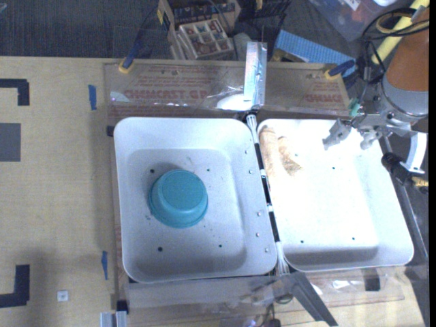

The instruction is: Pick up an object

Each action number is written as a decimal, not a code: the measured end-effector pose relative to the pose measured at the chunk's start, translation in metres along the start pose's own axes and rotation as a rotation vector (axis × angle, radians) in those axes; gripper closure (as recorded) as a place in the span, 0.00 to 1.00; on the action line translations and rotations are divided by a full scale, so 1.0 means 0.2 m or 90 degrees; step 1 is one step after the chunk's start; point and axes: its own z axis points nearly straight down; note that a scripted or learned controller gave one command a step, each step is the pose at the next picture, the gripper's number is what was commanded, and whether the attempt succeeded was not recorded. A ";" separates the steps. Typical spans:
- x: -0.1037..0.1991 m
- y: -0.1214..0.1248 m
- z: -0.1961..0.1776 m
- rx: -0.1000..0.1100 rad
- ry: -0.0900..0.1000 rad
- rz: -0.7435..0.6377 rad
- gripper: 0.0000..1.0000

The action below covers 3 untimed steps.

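Arm parked at top right, two bins, one bowl, one brown object.

Left bin (129,142) holds one blue bowl (178,197), upside down, a little left of that bin's middle, well apart from all four walls, with open floor all round. Right bin (381,251) holds one brown object (276,152) lying along the divider (262,182) between the bins, near the far corner; the rest of that floor is bare white. The gripper (349,133) hangs over the right bin's far right corner, well apart from the brown object and the bowl, with nothing between its fingers; how wide they're spread, cannot tell.
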 end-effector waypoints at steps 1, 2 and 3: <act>-0.20 -0.03 0.58 -0.002 -0.001 0.119 0.00; 0.04 0.26 0.62 -0.003 -0.002 -0.180 0.00; 0.04 0.26 0.62 -0.003 -0.002 -0.180 0.00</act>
